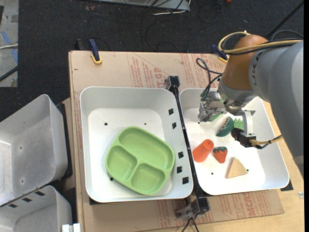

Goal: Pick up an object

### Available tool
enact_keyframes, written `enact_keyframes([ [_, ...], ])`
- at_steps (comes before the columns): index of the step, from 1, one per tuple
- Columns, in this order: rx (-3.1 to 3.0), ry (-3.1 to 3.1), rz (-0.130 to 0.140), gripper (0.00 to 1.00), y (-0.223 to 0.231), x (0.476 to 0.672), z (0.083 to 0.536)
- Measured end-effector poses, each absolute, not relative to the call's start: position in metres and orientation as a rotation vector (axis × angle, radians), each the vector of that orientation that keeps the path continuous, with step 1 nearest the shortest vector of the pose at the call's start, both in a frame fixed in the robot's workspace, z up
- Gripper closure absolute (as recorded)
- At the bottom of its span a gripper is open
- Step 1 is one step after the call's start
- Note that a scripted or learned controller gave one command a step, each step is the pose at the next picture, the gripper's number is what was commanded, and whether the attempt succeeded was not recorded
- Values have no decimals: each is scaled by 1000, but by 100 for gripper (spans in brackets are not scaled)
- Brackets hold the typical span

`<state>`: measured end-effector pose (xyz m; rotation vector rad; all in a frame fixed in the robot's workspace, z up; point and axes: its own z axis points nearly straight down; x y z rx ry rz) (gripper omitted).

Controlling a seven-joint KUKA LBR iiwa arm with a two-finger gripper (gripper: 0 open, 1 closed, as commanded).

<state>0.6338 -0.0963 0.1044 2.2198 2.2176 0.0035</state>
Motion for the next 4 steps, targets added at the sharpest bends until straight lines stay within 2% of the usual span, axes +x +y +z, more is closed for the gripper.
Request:
enact_keyframes([
  [3, 2214, 2223, 4, 100, -90, 642, 251],
  [4, 2216, 2228, -2, 100, -47, 630, 253],
])
